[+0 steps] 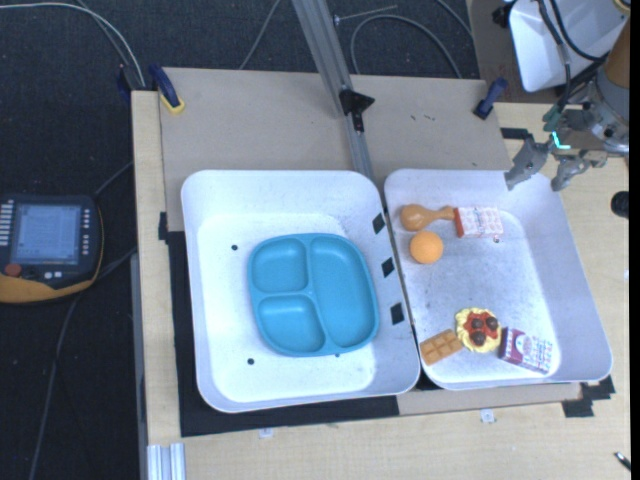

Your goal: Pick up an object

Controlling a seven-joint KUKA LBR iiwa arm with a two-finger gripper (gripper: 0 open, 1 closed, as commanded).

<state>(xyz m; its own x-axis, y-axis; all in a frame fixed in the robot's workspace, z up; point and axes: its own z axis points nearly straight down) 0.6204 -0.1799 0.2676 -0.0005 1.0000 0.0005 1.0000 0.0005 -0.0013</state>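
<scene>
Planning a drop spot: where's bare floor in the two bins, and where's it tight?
Free: right bin middle, between the orange ball and the tart; left bin margins around the blue tray. Crowded: right bin's top left around the wooden pear and red-white pack, and bottom around the tart, cracker and carton.

Blue divided tray [312,295]; teach pendant [48,244] beside bench.

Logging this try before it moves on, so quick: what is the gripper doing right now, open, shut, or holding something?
Gripper: open, nothing between its fingers, poised over the far right corner of the right bin.
</scene>
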